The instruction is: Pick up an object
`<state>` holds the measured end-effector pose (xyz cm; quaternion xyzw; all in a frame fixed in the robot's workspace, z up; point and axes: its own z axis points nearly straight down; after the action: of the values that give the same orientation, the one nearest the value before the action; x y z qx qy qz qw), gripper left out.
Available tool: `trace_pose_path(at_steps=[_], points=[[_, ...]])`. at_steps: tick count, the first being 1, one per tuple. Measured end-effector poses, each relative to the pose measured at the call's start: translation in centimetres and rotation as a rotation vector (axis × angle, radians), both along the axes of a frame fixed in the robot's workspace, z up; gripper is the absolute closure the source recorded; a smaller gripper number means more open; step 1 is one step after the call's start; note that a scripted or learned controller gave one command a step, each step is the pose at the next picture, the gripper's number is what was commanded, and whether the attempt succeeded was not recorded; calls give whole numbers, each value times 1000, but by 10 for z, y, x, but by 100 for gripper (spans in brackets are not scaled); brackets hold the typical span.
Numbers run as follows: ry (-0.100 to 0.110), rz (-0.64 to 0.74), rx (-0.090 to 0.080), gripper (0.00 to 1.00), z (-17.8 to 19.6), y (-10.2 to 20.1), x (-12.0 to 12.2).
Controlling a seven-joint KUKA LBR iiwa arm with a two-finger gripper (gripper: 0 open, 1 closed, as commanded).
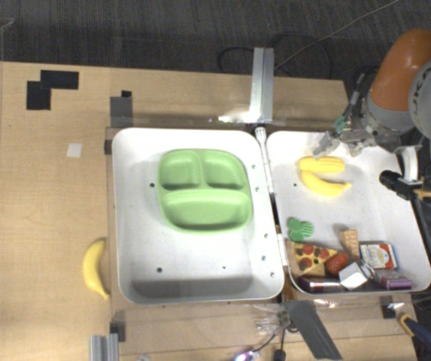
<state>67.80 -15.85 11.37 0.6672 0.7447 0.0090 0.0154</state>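
One banana (pixel 95 268) lies on the table (pixel 42 201), just left of the left bin (pixel 125 224). Green divided tray (pixel 202 189) sits inside that bin. Right bin (pixel 396 209): yellow banana pair (pixel 324 176) near the back, w/ pizza toy (pixel 313 258), green piece (pixel 300 229) & small boxes along the front edge. Pincer (pixel 334 141) hovers just above the bananas, at the back rim; can't tell if open or closed.
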Motion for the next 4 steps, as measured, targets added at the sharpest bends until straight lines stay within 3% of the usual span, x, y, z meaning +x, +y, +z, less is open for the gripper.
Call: trace_pose_path(at_steps=[1, 2, 3, 4], points=[[-15, 50, -3, 0, -6, 19, -39], [-8, 79, -4, 0, -9, 47, -46], [-8, 81, 2, 0, -9, 43, -41], [27, -189, 10, 0, 87, 31, -16]])
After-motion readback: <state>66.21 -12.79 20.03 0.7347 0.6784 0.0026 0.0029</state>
